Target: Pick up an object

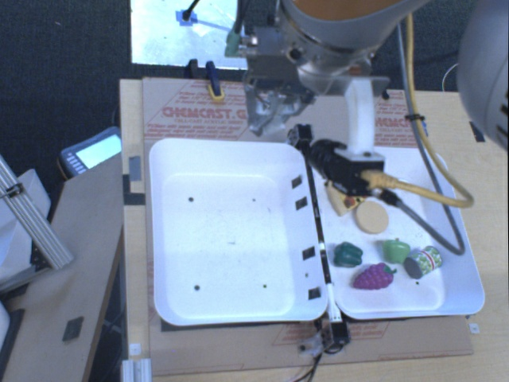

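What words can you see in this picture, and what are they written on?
"CHEMCAST" in red on the cardboard sheet under the bins; the smaller red print beside it is too blurred to read.
The small can in the right bin has a label, too small to read.

1. The left bin (231,237) offers a wide flat floor for free passage.
2. In the right bin (453,293), the toys crowd the near part: the tan disc (371,217), green pepper (347,254), purple grapes (374,277), green apple (396,250) and small can (425,261).
3. A yellow cable (421,193) and a grey cable (445,229) cross above this bin.
4. The arm (342,14) covers its far part.
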{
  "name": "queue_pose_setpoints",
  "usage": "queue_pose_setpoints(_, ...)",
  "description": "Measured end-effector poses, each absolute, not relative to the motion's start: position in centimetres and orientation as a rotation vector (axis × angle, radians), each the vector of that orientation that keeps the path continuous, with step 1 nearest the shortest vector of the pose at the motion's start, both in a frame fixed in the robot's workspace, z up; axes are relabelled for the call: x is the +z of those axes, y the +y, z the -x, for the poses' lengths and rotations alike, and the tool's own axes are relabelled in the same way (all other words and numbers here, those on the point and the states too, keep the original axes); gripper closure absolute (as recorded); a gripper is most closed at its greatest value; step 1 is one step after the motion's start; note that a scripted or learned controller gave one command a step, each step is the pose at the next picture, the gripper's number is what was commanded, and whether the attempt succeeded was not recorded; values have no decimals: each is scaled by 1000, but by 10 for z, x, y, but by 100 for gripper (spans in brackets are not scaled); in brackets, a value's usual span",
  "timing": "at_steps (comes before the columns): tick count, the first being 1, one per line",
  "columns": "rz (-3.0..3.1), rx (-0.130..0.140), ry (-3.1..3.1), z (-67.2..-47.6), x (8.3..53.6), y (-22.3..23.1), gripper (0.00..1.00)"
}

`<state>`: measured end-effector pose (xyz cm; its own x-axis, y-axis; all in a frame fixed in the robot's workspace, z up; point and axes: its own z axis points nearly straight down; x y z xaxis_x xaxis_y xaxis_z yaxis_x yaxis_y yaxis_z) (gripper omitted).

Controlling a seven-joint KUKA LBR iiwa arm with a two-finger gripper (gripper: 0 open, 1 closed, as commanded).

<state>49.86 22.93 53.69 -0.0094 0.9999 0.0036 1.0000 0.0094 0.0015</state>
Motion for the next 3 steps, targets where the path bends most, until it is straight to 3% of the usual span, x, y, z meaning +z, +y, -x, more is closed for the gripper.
queue_pose_setpoints(1, 2223, -5, -2223, -556, 535, 234, 100)
queue_pose_setpoints(2, 2215, -1, -2226, -490, 536, 220, 100)
queue_pose_setpoints(3, 2220, -4, -2224, -524, 535, 235, 100)
